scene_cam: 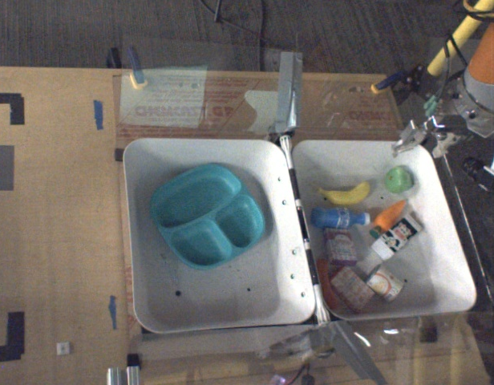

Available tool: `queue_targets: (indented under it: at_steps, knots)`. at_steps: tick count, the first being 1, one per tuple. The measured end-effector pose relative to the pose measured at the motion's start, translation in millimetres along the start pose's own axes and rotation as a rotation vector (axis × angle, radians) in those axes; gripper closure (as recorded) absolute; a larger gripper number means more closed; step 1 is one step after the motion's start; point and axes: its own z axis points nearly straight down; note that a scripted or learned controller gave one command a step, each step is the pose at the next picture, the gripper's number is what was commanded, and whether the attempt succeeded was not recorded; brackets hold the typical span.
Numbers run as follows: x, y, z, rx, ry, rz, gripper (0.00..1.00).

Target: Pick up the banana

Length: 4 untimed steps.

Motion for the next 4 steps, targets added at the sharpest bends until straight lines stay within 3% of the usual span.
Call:
queue_targets:
  at_steps: [1, 2, 3, 4]
  knots:
    - [65, 5, 97, 0.001, 0.0, -0.013, 0.0]
    - [96, -24, 113, -0.004, -0.001, -0.243, 0.0]
    - [93, -22, 100, -0.012, -0.006, -0.239, 1.0]
    - [127, 0, -40, -0.003, -0.002, -0.195, 1.0]
